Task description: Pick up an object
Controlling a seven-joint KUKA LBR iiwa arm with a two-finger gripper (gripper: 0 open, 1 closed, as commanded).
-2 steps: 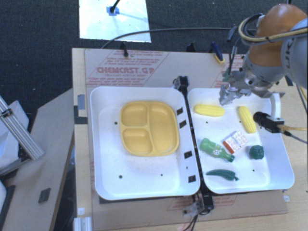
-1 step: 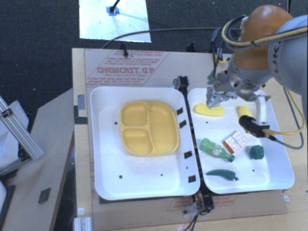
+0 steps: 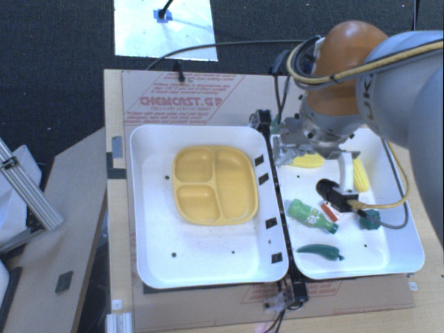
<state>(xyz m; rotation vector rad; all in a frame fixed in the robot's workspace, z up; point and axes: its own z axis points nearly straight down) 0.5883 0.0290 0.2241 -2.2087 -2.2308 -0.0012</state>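
**Arm Over the Right Bin, Objects Scattered Beneath**

In the camera view, two white bins are seen side by side on the bench. The left bin [image 3: 156, 255] contains a yellow divided plate [image 3: 214, 184], set slightly toward its far right part.

The right bin [image 3: 388, 255] is reached into by the grey arm [image 3: 406, 82] from the right, its orange band [image 3: 347, 61] positioned above the bin's far part. The gripper [image 3: 345, 175] is seen pointing down into the bin beside a corn cob [image 3: 360, 173]; how far it is spread cannot be told, and nothing can be made out as gripped.

A yellow banana-like piece [image 3: 307, 161] lies just under the wrist at the far left of this bin. A black object [image 3: 333, 193] rests near the middle, with a green bottle [image 3: 310, 215] just left of it. A small teal object [image 3: 370, 219] lies to the right. A dark green pepper-like piece [image 3: 320, 252] is found nearest the near edge.
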